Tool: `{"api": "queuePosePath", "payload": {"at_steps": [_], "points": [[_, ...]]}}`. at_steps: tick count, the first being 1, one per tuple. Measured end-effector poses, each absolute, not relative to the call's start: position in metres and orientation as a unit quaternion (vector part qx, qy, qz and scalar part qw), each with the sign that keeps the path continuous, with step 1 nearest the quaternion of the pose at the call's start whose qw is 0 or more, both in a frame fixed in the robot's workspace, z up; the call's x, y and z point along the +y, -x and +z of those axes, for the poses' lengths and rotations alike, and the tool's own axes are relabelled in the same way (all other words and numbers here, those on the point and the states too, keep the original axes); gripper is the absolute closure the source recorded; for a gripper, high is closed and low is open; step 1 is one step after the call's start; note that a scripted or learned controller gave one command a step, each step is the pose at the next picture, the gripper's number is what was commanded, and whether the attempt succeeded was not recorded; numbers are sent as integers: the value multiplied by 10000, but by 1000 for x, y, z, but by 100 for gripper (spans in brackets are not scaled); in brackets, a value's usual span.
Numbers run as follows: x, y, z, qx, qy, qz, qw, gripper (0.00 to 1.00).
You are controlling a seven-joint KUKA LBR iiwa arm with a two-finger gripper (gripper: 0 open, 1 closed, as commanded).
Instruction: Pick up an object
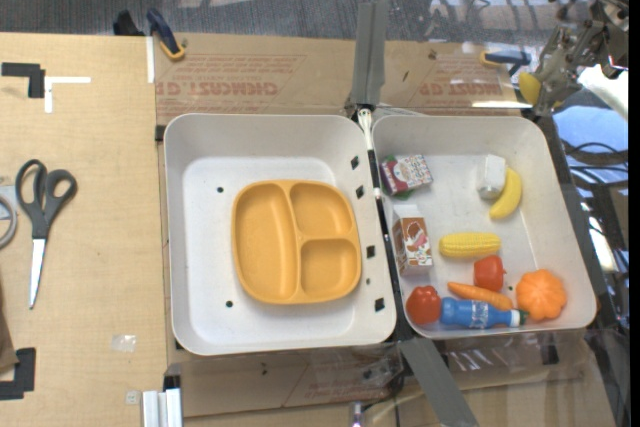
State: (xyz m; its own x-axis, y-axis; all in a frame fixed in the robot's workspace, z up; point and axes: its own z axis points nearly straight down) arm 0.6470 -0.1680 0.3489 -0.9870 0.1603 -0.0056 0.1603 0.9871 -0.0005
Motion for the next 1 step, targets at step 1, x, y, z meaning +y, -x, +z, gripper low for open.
{"api": "queuePosePath", "payload": {"at_steps": [1], "points": [[-86,-645,272,9995,-331,6,12,100]]}}
